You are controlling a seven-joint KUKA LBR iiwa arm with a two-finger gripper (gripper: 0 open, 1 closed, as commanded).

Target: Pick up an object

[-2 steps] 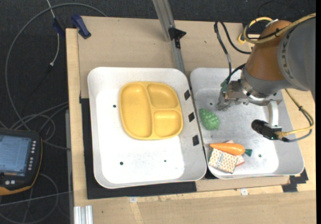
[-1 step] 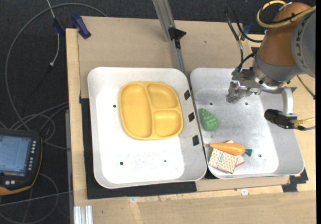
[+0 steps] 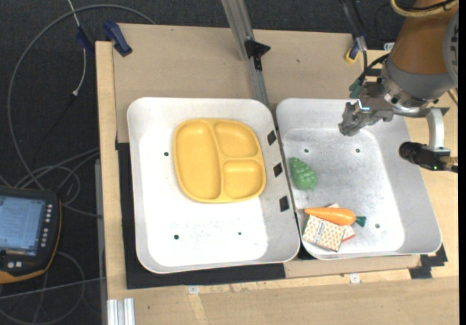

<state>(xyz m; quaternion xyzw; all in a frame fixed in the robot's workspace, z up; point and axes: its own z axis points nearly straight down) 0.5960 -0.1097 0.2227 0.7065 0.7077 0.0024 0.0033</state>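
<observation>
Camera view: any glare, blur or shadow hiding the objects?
Camera view: even light, no strong glare; right bin looks speckled; carrot, green item and yellow tray are fairly sharp with soft shadows; gripper is small, its details unclear.

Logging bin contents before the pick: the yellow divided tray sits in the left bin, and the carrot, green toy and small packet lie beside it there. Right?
Not quite. The camera view shows the yellow divided tray in the left bin, but the carrot, green toy and small packet lie in the right bin.
</observation>
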